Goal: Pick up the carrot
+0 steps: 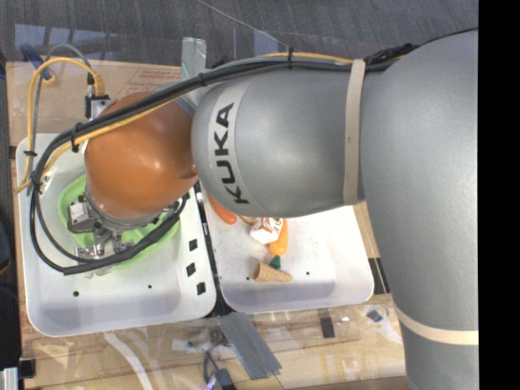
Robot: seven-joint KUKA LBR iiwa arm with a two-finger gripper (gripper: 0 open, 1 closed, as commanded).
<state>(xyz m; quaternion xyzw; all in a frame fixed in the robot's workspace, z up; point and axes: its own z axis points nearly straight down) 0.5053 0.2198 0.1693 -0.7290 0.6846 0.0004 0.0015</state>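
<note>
Camera view: end effector (97,246) low in left bin (114,303), finger state unclear; carrot (280,236) in right bin (325,287)

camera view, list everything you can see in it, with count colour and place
bins: 2, white, side by side on the bench
carrot: 1, orange with green tip, right bin, partly under the arm
ice cream cone: 1, tan, right bin, just below the carrot
white packet: 1, white, right bin, beside the carrot
green bowl: 1, green, left bin, under the wrist
arm: 1, grey with orange band, from the right
end effector: 1, metal, over the green bowl
</note>
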